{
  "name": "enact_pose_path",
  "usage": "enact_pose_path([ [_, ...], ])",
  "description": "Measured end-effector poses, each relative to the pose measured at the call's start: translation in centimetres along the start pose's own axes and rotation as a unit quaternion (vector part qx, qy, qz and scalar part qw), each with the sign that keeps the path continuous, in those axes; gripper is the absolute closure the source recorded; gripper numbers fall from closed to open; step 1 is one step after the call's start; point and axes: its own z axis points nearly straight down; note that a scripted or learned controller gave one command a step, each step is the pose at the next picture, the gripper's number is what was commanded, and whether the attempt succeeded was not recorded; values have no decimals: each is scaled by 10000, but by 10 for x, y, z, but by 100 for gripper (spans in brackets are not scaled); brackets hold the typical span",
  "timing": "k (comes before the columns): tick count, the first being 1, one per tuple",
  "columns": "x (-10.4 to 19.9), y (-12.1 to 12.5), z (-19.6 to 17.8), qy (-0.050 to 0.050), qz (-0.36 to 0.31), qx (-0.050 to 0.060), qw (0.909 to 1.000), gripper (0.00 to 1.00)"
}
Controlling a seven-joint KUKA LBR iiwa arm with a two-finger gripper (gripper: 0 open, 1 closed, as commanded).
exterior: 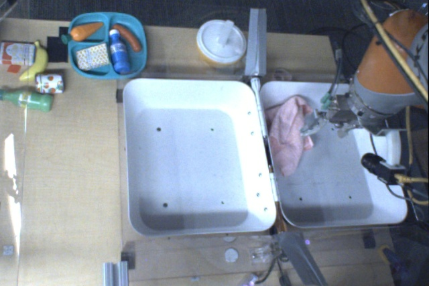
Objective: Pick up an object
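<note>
Pink cloth (287,132), crumpled lengthwise along right bin's (348,211) left wall, lay immediately left of gripper (310,127), whose fingers' spread I could not tell from here.

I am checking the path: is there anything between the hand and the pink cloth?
Nothing in the camera view: the hand is at the pink cloth's right edge in the right bin, with no object between them.

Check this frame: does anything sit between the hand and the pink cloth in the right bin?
Nothing visible does. The hand is at the right edge of the pink cloth, which lies against the left wall of the right bin.
</note>
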Motion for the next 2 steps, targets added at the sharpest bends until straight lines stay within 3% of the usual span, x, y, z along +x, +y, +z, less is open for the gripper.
enact_pose_path([
  [1,-6,24,93,-10,-625,-56,9980,0],
  [2,9,47,96,-31,-1182,-91,9929,0],
])
